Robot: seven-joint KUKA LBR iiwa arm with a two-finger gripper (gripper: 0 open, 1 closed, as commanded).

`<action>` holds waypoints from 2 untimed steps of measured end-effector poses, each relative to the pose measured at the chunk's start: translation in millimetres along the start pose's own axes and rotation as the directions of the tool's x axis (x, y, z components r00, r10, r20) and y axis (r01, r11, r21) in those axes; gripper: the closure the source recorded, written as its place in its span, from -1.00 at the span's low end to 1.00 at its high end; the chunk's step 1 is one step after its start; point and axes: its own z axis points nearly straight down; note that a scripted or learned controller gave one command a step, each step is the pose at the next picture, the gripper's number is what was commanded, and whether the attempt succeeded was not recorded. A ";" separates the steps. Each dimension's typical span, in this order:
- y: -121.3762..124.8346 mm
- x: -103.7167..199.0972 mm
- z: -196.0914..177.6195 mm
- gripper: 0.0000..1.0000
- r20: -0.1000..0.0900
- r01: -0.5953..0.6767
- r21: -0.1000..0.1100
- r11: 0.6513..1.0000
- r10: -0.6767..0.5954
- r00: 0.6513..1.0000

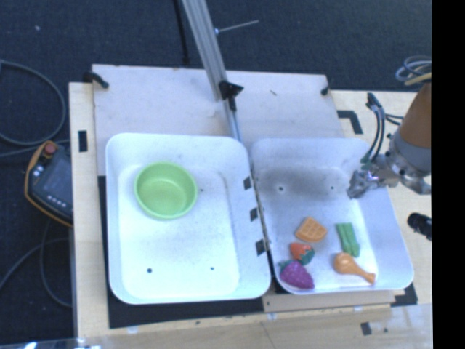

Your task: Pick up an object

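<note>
We see five toy foods near the right bin's [378,217] front edge: waffle [311,230], strawberry [301,252], grapes [296,274], green vegetable [347,238], drumstick [352,266]. The gripper [358,184] sits behind them, grip undeterminable. A green bowl [166,189] occupies the left bin [218,267].

Arm [415,133] enters from the view's right edge, orange band uppermost, grey wrist section below it. Dark cables loop along its left side. Wrist angles down and to the view's left. End effector [358,185] at the arm's lower-left tip, small and blurred; nothing visibly gripped.
</note>
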 end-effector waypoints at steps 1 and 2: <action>9.6 -6.0 -60.7 1.00 0.001 0.000 -0.001 1.000 0.000 1.000; 10.6 -7.1 -81.5 1.00 -0.001 0.002 0.004 1.000 -0.002 1.000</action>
